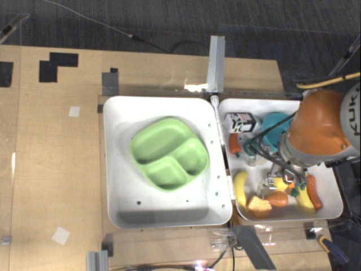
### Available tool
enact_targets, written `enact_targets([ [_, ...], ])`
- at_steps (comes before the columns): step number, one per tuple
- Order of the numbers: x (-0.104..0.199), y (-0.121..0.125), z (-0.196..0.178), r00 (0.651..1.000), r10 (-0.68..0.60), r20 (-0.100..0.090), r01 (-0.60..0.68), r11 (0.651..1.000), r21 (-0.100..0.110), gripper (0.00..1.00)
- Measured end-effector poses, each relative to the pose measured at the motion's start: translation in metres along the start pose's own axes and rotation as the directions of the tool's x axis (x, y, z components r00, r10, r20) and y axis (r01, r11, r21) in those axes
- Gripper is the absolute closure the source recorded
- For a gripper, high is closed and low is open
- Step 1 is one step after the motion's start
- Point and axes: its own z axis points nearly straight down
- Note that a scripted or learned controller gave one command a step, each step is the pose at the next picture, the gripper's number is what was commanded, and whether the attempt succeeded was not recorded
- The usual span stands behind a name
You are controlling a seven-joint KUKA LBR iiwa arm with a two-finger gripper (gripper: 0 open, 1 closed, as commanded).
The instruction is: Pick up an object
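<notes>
Claw (280, 180) hangs just above orange toy (277, 199); finger state unclear.

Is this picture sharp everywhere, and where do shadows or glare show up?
In the camera view, the green divided plate looks soft but readable; a grey shadow falls along the left bin's near wall; a small bright glare sits by the metal post; the end effector area is cluttered and blurry.

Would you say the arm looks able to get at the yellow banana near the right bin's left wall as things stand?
Probably yes: the banana lies uncovered beside the gripper, with nothing on top; the bin wall close alongside may crowd the approach.
</notes>
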Motion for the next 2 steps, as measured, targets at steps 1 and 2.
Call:
enact_targets([
  [1, 0.026, -0.001, -0.001, 0.998, -0.059, 0.009, 0.059, 0.998, 0.002, 0.00],
  [2, 0.024, 0.009, -0.002, 0.966, -0.258, 0.015, 0.258, 0.966, 0.006, 0.00],
])
